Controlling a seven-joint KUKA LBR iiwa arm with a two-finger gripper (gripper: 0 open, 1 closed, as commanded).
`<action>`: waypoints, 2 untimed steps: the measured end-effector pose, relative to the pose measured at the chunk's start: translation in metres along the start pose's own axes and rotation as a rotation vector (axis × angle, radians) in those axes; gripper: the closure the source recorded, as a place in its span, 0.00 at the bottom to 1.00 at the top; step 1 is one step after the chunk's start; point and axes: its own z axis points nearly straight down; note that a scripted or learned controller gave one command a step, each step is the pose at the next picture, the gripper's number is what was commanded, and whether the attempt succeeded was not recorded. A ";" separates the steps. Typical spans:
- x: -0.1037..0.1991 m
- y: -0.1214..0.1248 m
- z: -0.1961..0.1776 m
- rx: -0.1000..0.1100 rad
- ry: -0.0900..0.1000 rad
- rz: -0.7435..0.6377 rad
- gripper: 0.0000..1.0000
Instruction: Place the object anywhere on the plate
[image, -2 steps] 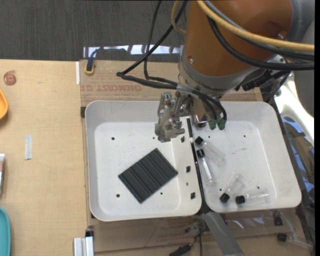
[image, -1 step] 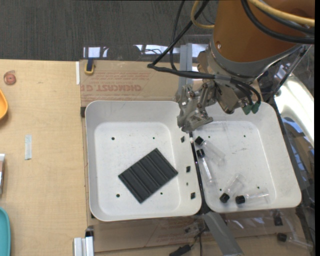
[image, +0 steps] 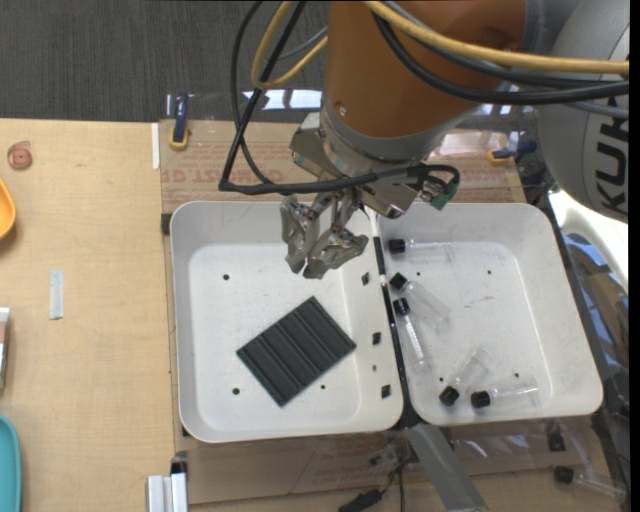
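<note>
Two shallow white bins sit side by side on the desk (image: 80, 300). The left bin (image: 195, 330) holds one thing, a dark grey ribbed plate (image: 297, 349), a flat rectangle lying below the fingers (image: 312, 252) and apart from them. Its ridges and long axis run on a slant, from lower left up to upper right. The right bin (image: 545, 300), to the right of the fingers, holds several clear plastic tubes with black caps: one tube (image: 420, 245) lies level with the fingers just past the bin divide, another tube (image: 412, 300) lies below it, a thin tube (image: 408, 335) runs lengthwise lower down, and a cluster of tubes (image: 485, 385) rests near the bin's bottom edge, well apart from the fingers.

The fingers hang over the upper part of the left bin, near its inner wall. They look close together at the tips, but whether they pinch anything cannot be told; no tube is seen between them.

Above the fingers, reversed red lettering runs along the cardboard (image: 220, 170) behind the bins, too broken to read. On the grey arm (image: 600, 120) at the right, the letters "KU" show.
</note>
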 end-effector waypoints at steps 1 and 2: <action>0.069 -0.035 0.019 0.000 0.001 -0.139 1.00; 0.136 -0.056 0.060 -0.001 0.001 -0.335 1.00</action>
